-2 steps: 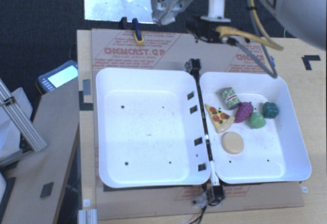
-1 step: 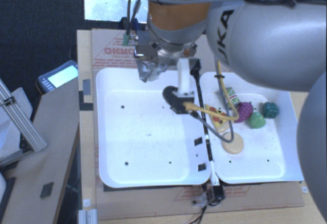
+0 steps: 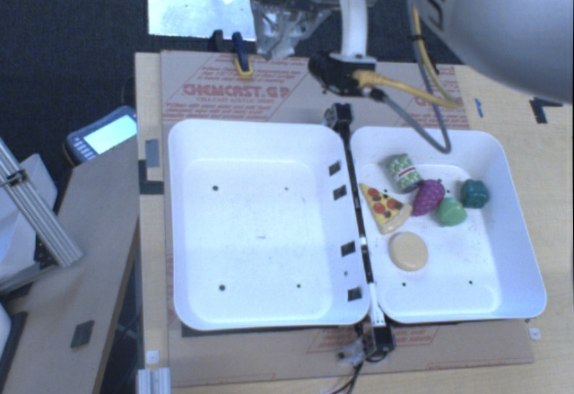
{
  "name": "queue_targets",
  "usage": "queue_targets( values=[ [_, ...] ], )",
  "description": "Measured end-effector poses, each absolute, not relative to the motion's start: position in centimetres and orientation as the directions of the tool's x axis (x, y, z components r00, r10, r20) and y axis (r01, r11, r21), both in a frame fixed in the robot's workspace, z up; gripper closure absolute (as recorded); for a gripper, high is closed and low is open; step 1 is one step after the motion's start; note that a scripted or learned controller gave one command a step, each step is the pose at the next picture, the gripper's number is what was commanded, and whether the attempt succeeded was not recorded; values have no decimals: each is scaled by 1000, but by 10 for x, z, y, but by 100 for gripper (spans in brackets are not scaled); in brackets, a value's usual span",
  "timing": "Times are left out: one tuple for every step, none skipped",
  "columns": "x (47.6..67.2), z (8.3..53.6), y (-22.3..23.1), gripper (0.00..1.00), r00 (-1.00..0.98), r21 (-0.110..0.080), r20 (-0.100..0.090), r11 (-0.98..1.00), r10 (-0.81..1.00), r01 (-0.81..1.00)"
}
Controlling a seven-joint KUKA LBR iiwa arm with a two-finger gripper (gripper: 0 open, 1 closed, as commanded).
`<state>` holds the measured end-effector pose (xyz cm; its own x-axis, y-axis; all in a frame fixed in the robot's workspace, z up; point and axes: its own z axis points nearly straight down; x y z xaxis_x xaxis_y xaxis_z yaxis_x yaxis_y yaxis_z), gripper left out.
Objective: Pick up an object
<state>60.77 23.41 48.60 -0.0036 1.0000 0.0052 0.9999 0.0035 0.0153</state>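
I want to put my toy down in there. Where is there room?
The left bin has bare floor from wall to wall. In the right bin, the front strip below the tan disc is bare. It is crowded further back, where the pizza slice, can, grapes and green toys bunch together.

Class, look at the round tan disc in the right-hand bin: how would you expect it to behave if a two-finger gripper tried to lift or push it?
The tan disc lies flat and low on the right bin, so fingers may struggle to get under its edge. Its surface looks smooth, so it would probably slide when pushed. Lying flat, it seems unlikely to roll or tip.
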Motion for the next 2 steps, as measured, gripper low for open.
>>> queue_targets(
  values=[
    [581,292,230,100,-1,-16,-6,0,1000,1000],
    [530,309,216,100,0,-2,0,0,1000,1000]
  ],
)
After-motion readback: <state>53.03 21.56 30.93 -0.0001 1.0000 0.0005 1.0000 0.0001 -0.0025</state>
